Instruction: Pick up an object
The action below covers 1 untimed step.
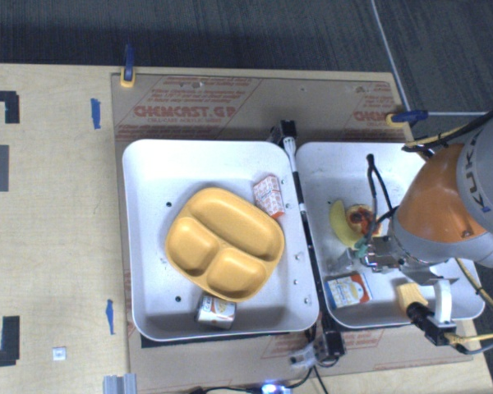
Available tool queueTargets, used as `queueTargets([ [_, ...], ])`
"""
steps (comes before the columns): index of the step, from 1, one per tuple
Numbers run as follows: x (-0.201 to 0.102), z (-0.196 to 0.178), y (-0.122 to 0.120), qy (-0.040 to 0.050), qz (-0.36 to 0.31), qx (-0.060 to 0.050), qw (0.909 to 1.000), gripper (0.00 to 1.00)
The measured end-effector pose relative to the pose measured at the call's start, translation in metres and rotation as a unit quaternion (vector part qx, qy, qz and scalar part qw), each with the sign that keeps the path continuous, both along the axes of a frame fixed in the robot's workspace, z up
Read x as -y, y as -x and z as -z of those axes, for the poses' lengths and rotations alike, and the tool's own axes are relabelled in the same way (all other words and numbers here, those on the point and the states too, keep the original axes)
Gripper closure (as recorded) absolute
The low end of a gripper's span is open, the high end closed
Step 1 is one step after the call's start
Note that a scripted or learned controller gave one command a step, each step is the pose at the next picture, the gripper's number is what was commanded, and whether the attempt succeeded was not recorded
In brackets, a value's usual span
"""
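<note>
The right bin holds a yellow banana-shaped toy, a small red and orange item beside it, and a white and orange carton near the front wall. My gripper hangs low over this bin, just right of the banana toy and above the carton, with the grey and orange arm hiding most of it. In the left bin lie a yellow three-compartment plate, a red and white packet and a small carton.
Black cables loop from the wrist over the right bin. A black bar runs between the two bins. The bins rest on a brown cardboard sheet on a light wooden bench.
</note>
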State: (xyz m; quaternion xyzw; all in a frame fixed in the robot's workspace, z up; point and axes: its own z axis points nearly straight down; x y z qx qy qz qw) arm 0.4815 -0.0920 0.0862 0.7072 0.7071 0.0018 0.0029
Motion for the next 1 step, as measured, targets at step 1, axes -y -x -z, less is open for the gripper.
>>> queueTargets([
  [1, 0.0001, 0.0000, 0.0000, -0.0002, 0.000, 0.000, 1.0000, 0.00],
])
